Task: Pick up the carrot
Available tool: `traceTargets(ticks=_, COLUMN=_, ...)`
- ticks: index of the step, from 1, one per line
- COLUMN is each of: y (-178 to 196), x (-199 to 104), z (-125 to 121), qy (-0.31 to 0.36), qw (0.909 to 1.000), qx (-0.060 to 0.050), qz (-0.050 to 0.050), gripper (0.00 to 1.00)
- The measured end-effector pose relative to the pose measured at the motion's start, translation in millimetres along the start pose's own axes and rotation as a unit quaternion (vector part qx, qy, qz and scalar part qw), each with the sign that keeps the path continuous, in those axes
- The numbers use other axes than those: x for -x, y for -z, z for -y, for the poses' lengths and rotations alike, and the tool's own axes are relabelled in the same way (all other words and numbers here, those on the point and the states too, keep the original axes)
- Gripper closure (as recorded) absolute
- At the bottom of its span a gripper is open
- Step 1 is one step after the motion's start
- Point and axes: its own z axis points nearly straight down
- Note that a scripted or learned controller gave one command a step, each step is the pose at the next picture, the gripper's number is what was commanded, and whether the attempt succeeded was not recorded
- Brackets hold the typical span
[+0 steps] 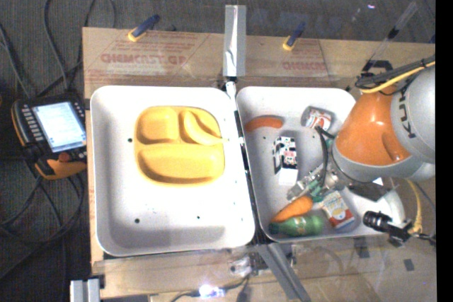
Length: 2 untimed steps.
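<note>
The scene is seen from 1 camera, fixed above the bench (106, 53) and tilted slightly, so the far edge of the bench lies toward the top of the frame. Both white bins are taken in whole: the left bin (113, 173) at centre left, the right bin (258, 173) at centre right. The view is wide enough that carpet floor (42, 25) and cables are included at the top and left. The arm (386, 134) is seen entering from the right edge.
</note>
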Motion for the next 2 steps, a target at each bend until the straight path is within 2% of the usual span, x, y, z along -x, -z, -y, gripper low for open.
traceTargets(ticks=1, y=84, x=-58, z=-25, qy=0.055, qw=0.9985, qx=-0.006, qz=-0.003, gripper=1.0)
traceTargets(ticks=2, y=146, x=-58, z=-43, qy=0.05, qw=0.9987, qx=-0.006, qz=-0.001, gripper=1.0)
